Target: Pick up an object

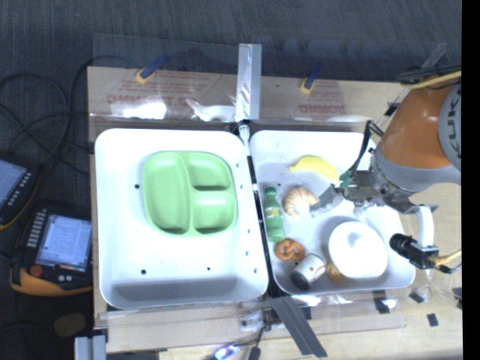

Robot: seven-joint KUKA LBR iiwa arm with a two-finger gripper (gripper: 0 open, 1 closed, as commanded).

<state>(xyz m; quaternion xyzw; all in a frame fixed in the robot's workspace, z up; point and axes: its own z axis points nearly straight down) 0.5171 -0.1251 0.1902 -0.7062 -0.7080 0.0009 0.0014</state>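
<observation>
1. Two shallow white bins sit side by side on the tabletop [105, 88]; the left bin [120, 276] holds a green divided tray [189, 192], and the right bin [259, 152] holds a cluster of small objects.
2. The green bottle [272, 212] lies against the right bin's left wall, its long axis running up and down the view, cap end toward the top.
3. Just beside it sits a ribbed, tan seashell [298, 199], and above that a smooth yellow banana-like piece [315, 166] lies roughly crosswise.
4. Below the bottle are a glazed brown doughnut [289, 250] and a small tipped cup [307, 270], which touches a round white bowl [358, 247].
5. The end effector [334, 195] hovers between the seashell and the bowl, near the yellow piece; whether its fingers are open or closed cannot be told, and nothing is visibly held.
6. The grey arm [420, 145] with its orange band covers the bin's upper right corner.
</observation>
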